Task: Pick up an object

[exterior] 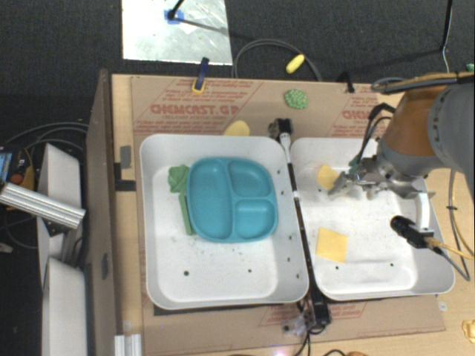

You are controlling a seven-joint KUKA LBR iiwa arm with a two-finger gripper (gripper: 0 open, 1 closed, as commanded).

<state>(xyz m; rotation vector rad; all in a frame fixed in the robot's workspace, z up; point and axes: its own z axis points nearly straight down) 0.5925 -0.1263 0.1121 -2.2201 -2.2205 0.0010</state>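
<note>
Open floor around the yellow square (332, 244) in the right bin (371, 271); left bin (215, 271) largely under a teal plate (231, 199)

One fixed camera looks down slantwise on the whole bench (185, 102).

My grey arm (449, 121) reaches in from the right, orange band (408, 124) just above the wrist, and my claw (344, 185) hangs low, pointing toward the left.
</note>
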